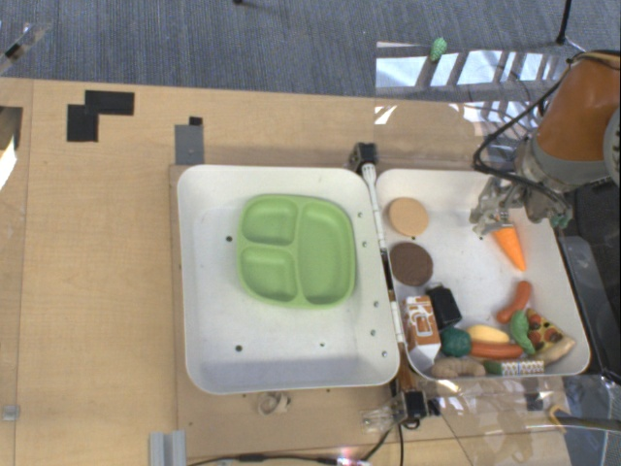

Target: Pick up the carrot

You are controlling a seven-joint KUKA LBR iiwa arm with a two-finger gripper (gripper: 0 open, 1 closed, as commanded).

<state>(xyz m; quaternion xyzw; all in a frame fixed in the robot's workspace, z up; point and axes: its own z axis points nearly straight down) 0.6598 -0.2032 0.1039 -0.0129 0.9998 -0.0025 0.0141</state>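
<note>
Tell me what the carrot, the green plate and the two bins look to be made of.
Carrot: likely moulded plastic, a toy; flat, even orange with a green top.
Green plate: probably plastic, matte; one uniform colour, soft rounded compartments.
Bins and: seemingly plastic, smooth white, with rounded corners and faint sheen.

Our grey arm with its orange band [577, 115] reaches in from the right.
Our two-finger metal gripper [497, 212] points downward, fingers spread.
</note>
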